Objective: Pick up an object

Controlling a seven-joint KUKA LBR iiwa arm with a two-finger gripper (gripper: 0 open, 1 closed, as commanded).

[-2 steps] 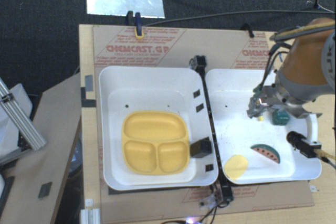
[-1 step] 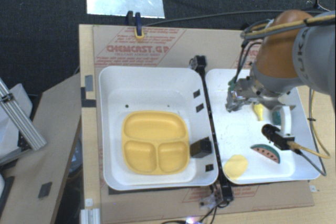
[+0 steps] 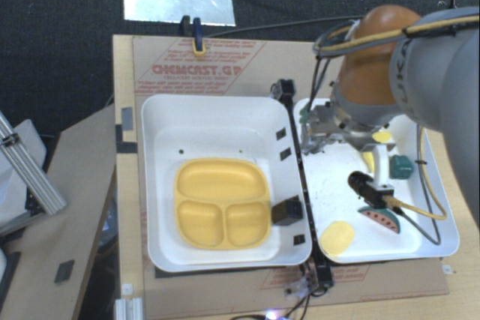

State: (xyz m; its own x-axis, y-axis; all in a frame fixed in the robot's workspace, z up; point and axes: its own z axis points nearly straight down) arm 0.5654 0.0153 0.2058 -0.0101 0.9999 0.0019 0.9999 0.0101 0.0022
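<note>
The right bin (image 3: 442, 236) holds several small objects. A flat yellow round piece (image 3: 337, 237) lies near its front left corner. A watermelon slice (image 3: 381, 220) rests near the front middle. Further back sits a teal block (image 3: 401, 167), and yellow pieces (image 3: 383, 137) show partly under the arm. My gripper (image 3: 313, 136) hangs low over the back left of this bin, close to the divider between the bins. The wrist hides its tips, and I see nothing held in it.
In the left bin (image 3: 161, 161) lies a yellow divided tray (image 3: 222, 202). A black block (image 3: 286, 211) sits against that bin's right wall. The grey arm with its orange band (image 3: 375, 56) covers the back of the right bin.
</note>
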